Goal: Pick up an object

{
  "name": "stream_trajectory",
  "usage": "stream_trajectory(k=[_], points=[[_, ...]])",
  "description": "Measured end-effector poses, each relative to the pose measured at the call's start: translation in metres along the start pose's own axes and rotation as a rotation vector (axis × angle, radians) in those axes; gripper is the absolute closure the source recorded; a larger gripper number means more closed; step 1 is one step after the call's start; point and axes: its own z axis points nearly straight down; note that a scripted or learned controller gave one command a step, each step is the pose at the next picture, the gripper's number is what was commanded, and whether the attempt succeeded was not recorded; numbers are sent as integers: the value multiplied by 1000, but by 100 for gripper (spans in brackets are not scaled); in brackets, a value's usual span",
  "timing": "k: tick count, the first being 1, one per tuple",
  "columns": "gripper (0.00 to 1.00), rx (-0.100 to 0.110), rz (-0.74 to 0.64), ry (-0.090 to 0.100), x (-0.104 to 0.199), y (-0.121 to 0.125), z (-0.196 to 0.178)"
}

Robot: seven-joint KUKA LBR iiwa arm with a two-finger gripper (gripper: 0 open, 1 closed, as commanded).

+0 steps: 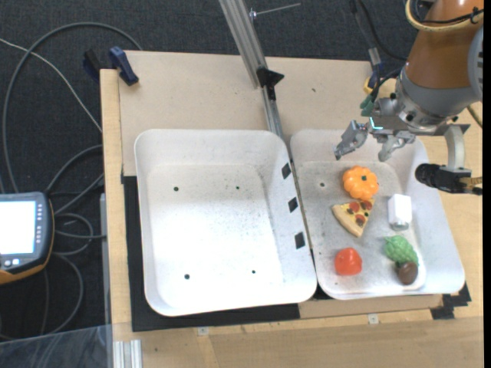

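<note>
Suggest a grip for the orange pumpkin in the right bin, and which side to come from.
Come straight down and close across the pumpkin at its widest, round the middle of its body. It is squat and rounded, so a low pinch should slip less than one near the top. The pizza slice lies close on its near side, so place the fingers left and right. The gripper hangs just behind it.

Grey arm from the right, claw spread, empty
</note>
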Motion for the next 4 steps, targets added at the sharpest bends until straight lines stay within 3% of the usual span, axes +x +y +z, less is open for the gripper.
stream_trajectory(k=[1, 3, 4], points=[[0, -6, 0, -1, 0, 1, -3], [0, 2, 1, 0, 3, 2, 124], [0, 0, 1, 0, 4, 1, 167]])
